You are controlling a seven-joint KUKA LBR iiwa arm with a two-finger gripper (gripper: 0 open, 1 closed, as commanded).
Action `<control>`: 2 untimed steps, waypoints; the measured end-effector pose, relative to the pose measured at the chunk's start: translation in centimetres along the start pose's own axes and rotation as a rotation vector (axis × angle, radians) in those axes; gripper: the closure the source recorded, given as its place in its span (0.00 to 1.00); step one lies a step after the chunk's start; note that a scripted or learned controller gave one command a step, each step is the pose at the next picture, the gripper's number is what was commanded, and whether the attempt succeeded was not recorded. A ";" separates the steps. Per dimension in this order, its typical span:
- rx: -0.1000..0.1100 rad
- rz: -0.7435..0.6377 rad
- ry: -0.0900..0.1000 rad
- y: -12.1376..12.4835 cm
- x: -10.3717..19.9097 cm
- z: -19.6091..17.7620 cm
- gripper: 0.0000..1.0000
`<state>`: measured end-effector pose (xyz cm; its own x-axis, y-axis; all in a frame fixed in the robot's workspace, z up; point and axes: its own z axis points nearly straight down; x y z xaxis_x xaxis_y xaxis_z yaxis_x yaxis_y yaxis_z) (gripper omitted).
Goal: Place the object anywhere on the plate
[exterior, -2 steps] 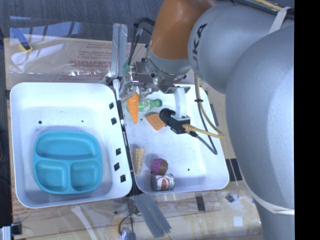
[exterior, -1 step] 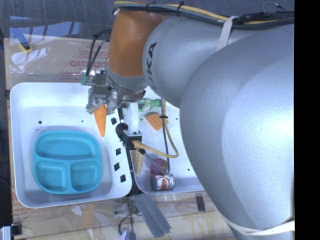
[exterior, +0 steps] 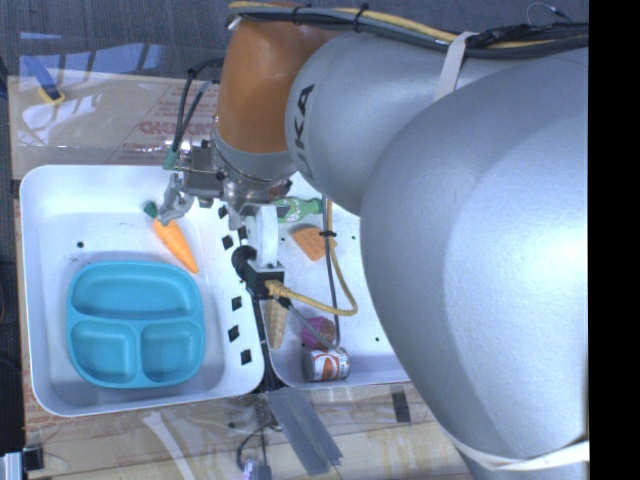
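Landmark: blue plate (exterior: 135, 323), three compartments, lying in the left bin (exterior: 40, 268).
Carrot (exterior: 176, 244): orange toy with a green top, on the bin floor just beyond the plate's far right corner; apart from the plate rim, by the look of it.
Carrot long axis: slanted, green end pointing up and left away from the plate, orange tip pointing down and right toward the bins' shared wall.
Gripper (exterior: 172, 205): above the plate's far right corner, directly over the carrot's green end.
Gripper state: cannot tell how wide it stands, nor whether it has hold of the carrot; the metal parts overlap the green top.
Deciding relation: carrot body runs from the gripper toward the plate, so the plate lies down and left of both.
Right bin (exterior: 385, 363): right of the plate; a can (exterior: 326, 364), an ice-cream cone (exterior: 275, 320), an orange slice-like piece (exterior: 310, 242), a green item (exterior: 302, 208).
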<state>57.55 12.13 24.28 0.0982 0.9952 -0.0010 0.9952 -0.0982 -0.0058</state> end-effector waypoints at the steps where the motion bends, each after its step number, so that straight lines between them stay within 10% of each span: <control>1: -0.004 0.113 0.001 -0.1 6.0 12.8 0.00; 2: -0.004 0.208 0.002 4.7 0.5 2.4 0.00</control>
<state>62.25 12.15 21.89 0.3020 0.9533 -0.0004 0.9533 -0.3020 -0.0020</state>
